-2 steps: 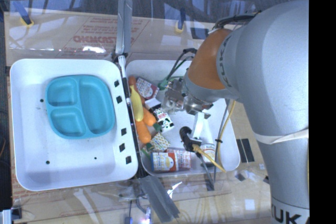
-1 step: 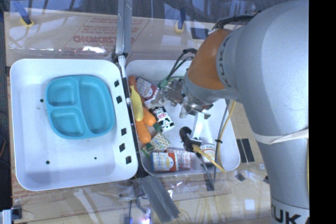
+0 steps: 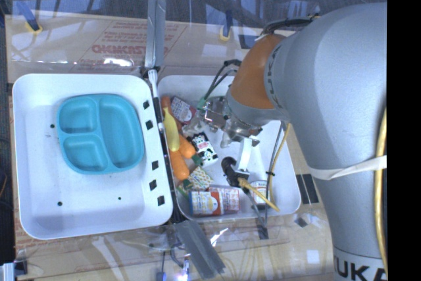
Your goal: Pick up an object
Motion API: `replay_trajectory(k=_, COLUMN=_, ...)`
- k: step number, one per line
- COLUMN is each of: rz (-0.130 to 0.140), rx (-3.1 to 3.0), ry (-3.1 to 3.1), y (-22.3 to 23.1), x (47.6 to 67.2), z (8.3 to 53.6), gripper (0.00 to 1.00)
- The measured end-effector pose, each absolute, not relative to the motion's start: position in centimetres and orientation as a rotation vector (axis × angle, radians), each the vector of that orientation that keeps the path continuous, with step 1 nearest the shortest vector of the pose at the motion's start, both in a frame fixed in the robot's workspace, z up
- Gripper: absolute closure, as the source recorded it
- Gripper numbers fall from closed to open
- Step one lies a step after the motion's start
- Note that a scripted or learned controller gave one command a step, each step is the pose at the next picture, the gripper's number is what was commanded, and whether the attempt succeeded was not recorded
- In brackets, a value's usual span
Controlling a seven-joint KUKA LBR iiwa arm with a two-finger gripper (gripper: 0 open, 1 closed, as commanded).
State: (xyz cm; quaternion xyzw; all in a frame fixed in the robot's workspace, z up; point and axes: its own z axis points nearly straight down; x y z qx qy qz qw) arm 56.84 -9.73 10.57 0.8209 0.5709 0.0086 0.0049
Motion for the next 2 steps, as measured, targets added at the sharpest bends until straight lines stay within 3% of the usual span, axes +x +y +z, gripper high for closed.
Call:
replay_trajectory(k=1, rz=0.044, rx=2.562, ry=1.790, y=-9.6, x=57.3, z=12.1, gripper=1.00)
replay_trajectory(k=2, rz=-0.003, rx=2.658, ry=1.680, y=-8.6, x=59.9, z=19.2, gripper=1.00)
